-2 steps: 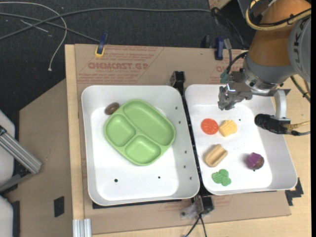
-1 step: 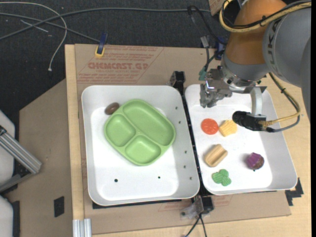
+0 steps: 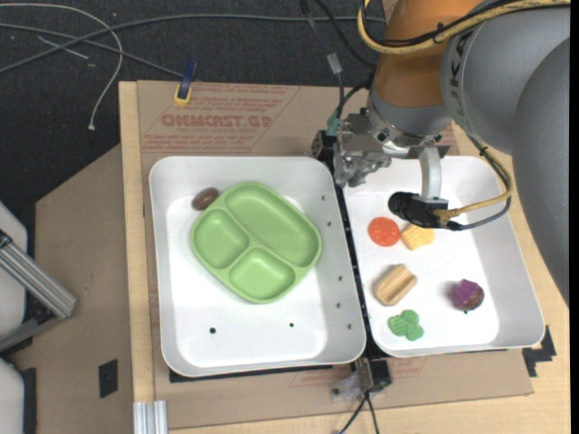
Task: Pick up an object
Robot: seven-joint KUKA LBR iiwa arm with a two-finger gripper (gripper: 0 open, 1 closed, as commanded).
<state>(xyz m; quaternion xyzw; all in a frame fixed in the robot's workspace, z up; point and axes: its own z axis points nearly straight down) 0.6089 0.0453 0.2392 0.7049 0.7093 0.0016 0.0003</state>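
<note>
Dark tabletop with loose cables, and a cardboard sheet (image 3: pixel 226 116) under two white bins. The left bin (image 3: pixel 181 333) has a green divided plate (image 3: pixel 256 240) with a small brown lump (image 3: pixel 206 198) just beside it. The right bin (image 3: pixel 507 324) holds an orange-red round piece (image 3: pixel 384 232), a yellow chunk (image 3: pixel 417 237) touching it, a tan bread-like piece (image 3: pixel 395 284), something green (image 3: pixel 406 325) and a purple thing (image 3: pixel 467 294). The gripper (image 3: pixel 362 161) sits over the bins' back edge, nothing visibly held; can't tell how the fingers stand.
</note>
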